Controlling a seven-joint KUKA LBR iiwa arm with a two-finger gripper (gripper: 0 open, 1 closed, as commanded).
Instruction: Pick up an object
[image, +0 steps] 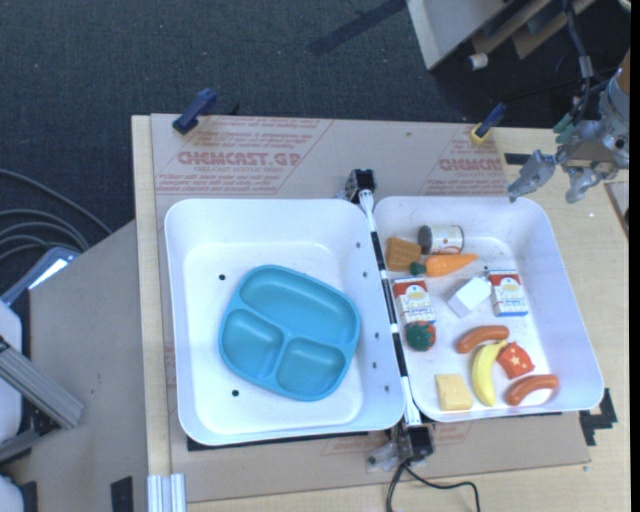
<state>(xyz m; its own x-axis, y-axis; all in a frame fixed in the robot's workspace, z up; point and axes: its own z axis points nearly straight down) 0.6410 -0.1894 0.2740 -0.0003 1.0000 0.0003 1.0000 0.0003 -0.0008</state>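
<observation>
One fixed camera looks down at a slant on the worktop, both bins in frame, end effector at upper right.

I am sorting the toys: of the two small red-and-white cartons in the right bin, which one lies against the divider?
The left carton does, above the green ball. The other carton lies farther right, beside the white block.

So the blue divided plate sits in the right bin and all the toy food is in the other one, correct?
Not quite: the camera view shows the blue divided plate in the left bin. The toy food, such as the banana and carrot, lies in the right bin.
</observation>
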